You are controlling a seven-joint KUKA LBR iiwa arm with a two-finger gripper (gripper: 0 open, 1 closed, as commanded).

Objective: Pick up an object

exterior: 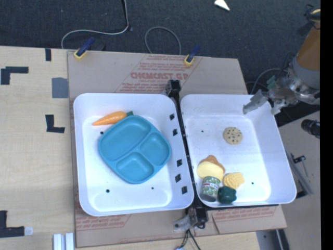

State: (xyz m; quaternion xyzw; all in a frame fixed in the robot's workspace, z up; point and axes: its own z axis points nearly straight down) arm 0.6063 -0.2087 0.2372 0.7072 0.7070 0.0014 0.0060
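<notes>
Below-left of the claw (258, 104), whose grip I cannot tell, the cookie (232, 135) looks light, stiff; pinch its edges.

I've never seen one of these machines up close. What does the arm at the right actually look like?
The arm is mostly grey metal with an orange band above the wrist. Its end is a cluster of silvery and dark parts with thin cables, tapering into a grey two-finger gripper.

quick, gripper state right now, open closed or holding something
Gripper: over the top right corner of the right bin, with nothing seen between its fingers; open or closed cannot be told.
</notes>
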